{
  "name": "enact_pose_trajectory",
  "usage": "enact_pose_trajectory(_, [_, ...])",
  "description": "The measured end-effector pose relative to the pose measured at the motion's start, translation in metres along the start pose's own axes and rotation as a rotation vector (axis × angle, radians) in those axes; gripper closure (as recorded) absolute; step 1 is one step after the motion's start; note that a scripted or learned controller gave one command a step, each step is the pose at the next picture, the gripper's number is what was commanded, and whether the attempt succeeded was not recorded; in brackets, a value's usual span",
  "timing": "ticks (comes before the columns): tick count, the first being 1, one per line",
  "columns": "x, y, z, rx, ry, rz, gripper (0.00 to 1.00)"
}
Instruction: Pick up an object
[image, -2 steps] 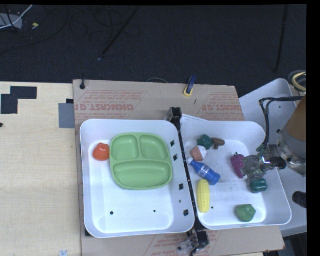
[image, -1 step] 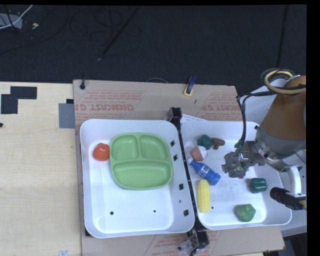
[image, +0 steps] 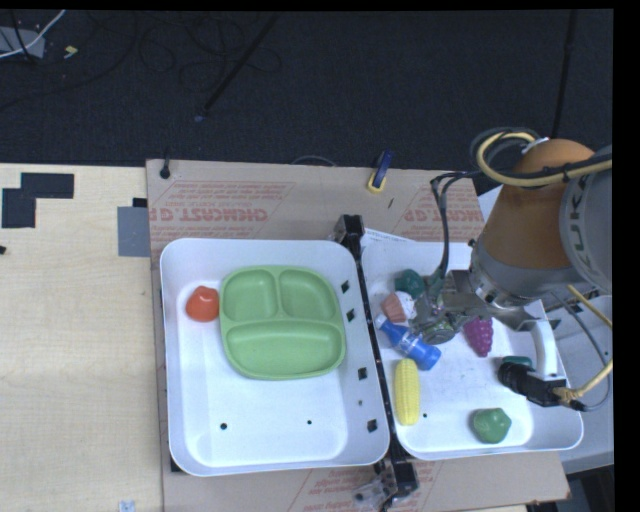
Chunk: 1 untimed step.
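Down over the blue bottle (image: 411, 347), the tool (image: 432, 325); its grip I cannot tell.

Left bin (image: 190, 420): green divided plate (image: 281, 322) at centre; small orange cup (image: 202, 303) just left of the plate. Right bin (image: 560, 435): yellow corn cob (image: 407, 391), blue bottle (image: 411, 344), pink piece (image: 395, 307), teal piece (image: 409, 282), purple grapes (image: 480, 334), green lump (image: 491, 425). Gripper (image: 432, 322) low beside the bottle.
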<state>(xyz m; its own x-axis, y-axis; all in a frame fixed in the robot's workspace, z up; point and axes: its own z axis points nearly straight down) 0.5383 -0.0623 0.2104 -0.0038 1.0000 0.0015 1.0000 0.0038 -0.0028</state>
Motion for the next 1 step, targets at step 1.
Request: enact_pose_trajectory(1, [0.0431,0.0195,-0.0232,-0.001,0.0,0.0,1.0])
